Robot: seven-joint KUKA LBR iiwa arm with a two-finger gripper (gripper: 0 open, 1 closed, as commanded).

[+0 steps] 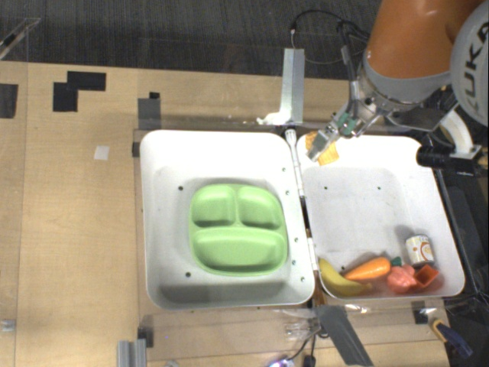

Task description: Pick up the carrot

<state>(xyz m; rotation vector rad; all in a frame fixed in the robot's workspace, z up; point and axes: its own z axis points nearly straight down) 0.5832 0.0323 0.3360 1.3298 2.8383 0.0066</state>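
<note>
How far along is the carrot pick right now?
Done: nothing that shows. The carrot lies at the near edge of the right bin, touching the banana. In hand: the gripper sits over the bin's far left corner beside a yellow piece, far from the carrot. Left: move across, descend, grasp, lift.

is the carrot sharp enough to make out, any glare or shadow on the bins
Camera view: the carrot is soft but its outline reads clearly; the green tray casts a faint shadow in the left bin; the right bin is evenly lit, without harsh glare.
</note>
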